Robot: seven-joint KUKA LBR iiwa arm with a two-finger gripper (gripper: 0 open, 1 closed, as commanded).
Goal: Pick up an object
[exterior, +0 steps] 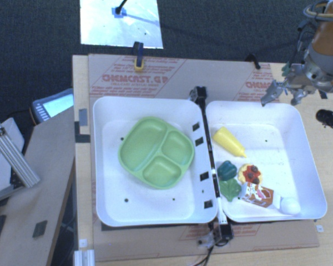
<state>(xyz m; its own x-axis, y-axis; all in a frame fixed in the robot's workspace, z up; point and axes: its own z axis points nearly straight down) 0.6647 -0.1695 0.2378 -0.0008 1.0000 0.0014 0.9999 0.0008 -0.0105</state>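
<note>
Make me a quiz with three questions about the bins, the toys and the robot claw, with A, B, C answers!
1. Where does the green plate lie?
A. left bin
B. right bin
C. the floor

2. What colour is the cone-shaped toy?
A. blue
B. yellow
C. pink

3. What is the claw doing?
A. gripping the plate
B. gripping the yellow toy
C. hanging above the right bin's far edge, holding nothing

Answers: 1 A, the plate sits in the left bin. 2 B, it is plainly yellow. 3 C, its open fingers have nothing between them, over the right bin.
</note>
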